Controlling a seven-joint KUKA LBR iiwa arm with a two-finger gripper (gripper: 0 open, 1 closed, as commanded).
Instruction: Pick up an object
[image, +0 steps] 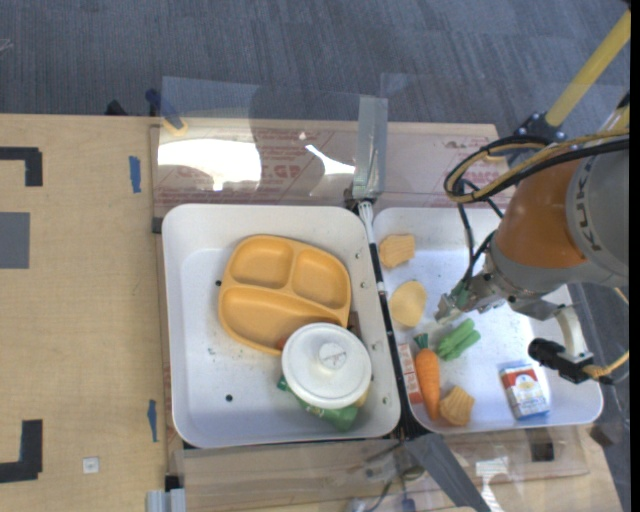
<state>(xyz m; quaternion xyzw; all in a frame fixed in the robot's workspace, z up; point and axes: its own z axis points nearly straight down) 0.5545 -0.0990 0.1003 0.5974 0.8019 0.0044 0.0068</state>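
In the right bin (575, 410) lie several toy foods: an orange carrot (428, 382), a green piece (458, 341), a pale yellow round piece (408, 303), a tan waffle-like piece (397, 250), a small yellow-brown piece (457, 405) and a small red, white and blue carton (525, 390). The arm comes down from the right with its orange band (540, 215) above the wrist. My gripper (453, 308) hangs low over the bin's middle, just above the green piece and right of the pale round piece.
The left bin (185, 330) holds an orange divided tray (283, 290) and a white lidded cup (327, 362) lying over something green. A metal divider (385, 310) separates the bins. Black and yellow cables (480, 170) loop above the right bin.
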